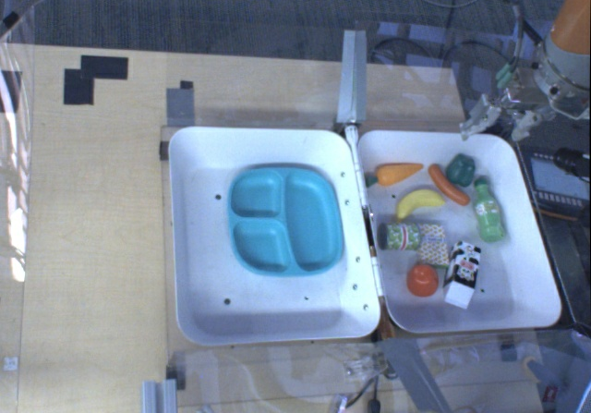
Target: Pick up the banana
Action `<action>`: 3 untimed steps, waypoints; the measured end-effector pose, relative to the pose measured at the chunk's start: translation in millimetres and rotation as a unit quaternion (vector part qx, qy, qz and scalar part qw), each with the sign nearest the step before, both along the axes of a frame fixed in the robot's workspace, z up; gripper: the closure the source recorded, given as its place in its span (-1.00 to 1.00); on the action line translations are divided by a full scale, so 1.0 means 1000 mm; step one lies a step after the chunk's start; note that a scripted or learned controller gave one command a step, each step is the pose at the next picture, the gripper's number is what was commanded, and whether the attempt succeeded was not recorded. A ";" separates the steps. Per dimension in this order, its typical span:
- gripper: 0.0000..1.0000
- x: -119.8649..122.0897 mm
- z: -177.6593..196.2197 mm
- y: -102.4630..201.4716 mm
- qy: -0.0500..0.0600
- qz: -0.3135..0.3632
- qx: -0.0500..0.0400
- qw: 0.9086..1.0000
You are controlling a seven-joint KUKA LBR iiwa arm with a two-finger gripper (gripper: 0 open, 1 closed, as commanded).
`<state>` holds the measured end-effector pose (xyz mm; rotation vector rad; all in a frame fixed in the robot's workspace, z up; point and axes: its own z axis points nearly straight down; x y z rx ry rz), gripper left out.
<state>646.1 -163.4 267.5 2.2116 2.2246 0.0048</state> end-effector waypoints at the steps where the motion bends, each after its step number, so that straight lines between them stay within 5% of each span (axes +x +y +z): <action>1: -1.00 0.000 -0.149 0.036 0.000 0.081 0.000 0.997; 2: -1.00 -0.007 -0.133 0.040 -0.001 0.048 0.000 0.999; 3: -1.00 -0.040 -0.178 0.070 -0.003 0.079 0.000 0.997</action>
